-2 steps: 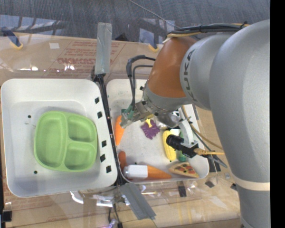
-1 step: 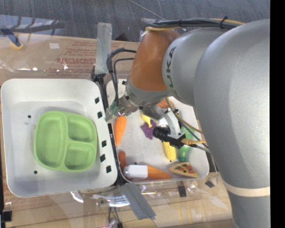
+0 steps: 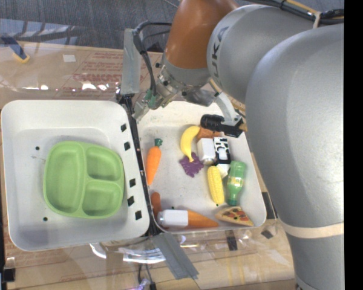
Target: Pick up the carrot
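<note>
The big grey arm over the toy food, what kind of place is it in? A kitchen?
Probably not a kitchen, more likely a robot test lab. The robot arm reaches over two white bins on a bench; one holds a green plate, the other toy food like a carrot and banana.

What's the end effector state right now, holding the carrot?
End effector: open or closed cannot be told; it holds nothing visible. Carrot lies in the right bin.

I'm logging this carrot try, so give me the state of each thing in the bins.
carrot: lying flat by the right bin's left wall, not gripped
green plate: flat in the left bin
banana: lying flat
corn: lying flat
green bottle: on its side
pizza slice: flat
</note>
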